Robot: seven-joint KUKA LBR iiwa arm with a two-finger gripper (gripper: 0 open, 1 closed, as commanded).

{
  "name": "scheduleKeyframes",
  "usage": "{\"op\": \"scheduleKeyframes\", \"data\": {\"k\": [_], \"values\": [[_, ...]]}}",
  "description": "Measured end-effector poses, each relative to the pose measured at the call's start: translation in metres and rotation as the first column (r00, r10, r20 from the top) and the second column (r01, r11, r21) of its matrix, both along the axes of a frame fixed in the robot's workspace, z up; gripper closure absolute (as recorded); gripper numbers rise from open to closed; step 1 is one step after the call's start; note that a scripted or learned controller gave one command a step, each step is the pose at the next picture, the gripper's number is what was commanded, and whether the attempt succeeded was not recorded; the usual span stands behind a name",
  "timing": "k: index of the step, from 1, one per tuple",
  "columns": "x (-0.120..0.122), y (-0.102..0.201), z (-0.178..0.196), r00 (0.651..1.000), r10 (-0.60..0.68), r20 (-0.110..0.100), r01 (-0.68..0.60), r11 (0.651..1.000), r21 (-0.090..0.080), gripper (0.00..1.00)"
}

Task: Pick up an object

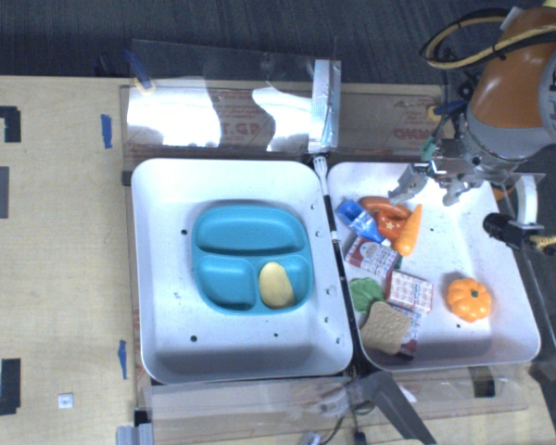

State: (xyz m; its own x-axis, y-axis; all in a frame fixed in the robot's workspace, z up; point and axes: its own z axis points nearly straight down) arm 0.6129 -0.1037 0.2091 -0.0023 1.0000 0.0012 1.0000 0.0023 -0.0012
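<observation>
Gripper point(435, 185) seen spread, nothing pinched, above right bin point(524, 327) back edge. Carrot point(408, 232) just below — partly overlapped by red item. Pumpkin point(469, 298) apart; yellow lump point(276, 284) in blue tray point(232, 235).
</observation>
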Motion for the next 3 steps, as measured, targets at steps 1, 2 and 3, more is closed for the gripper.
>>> {"op": "scheduleKeyframes", "data": {"k": [1,2,3], "values": [[0.013,-0.052,-0.111,0.997,-0.08,0.011,0.08,0.997,-0.002,0.0],[0.013,-0.052,-0.103,0.997,-0.081,0.009,0.081,0.997,-0.002,1.0],[0.03,-0.076,-0.035,0.971,0.241,0.008,-0.241,0.971,-0.006,1.0]]}}
